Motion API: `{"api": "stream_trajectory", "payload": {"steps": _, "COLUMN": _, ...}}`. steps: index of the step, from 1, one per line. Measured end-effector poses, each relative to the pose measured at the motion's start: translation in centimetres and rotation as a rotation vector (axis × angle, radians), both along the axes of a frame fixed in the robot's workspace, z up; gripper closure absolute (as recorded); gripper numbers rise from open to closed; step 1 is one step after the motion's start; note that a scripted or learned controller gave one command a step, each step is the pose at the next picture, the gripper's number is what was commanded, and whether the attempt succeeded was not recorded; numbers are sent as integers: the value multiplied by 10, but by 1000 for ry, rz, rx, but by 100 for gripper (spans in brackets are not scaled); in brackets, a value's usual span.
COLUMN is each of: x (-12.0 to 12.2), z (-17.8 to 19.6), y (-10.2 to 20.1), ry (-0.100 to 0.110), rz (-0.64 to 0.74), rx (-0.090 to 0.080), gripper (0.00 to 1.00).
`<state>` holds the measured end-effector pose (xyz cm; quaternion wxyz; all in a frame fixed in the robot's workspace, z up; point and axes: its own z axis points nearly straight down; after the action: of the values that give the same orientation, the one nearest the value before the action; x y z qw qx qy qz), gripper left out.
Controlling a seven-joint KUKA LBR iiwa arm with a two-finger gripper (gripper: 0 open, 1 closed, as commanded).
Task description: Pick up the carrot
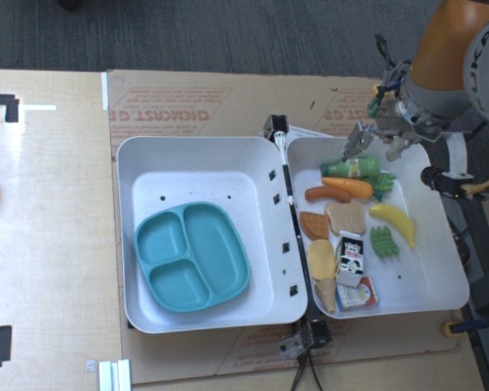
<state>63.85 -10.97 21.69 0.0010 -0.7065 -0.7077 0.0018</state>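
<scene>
We see the carrot [348, 187] lying lengthwise across the right bin's [428, 287] far end, just below our open, empty end effector [375, 143].

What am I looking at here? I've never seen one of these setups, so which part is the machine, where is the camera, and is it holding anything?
One fixed camera looks down at a slant on a bench. The grey arm with the orange band reaching in from the right is the robot; its two-finger gripper hangs above the right bin, with nothing between its fingers. That bin holds toy food: a carrot, a green bottle, a banana, bread, a small milk carton and more. The left bin holds a teal divided plate. The carrot lies just below the gripper.
</scene>
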Motion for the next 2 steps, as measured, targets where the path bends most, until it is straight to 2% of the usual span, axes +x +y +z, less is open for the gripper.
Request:
{"api": "stream_trajectory", "payload": {"steps": 1, "x": -17, "z": -112, "y": -39, "ry": -12, "rz": 25, "rx": -2, "gripper": 0}}
{"api": "stream_trajectory", "payload": {"steps": 2, "x": -16, "z": -101, "y": -40, "ry": -15, "rz": 20, "rx": -2, "gripper": 100}}
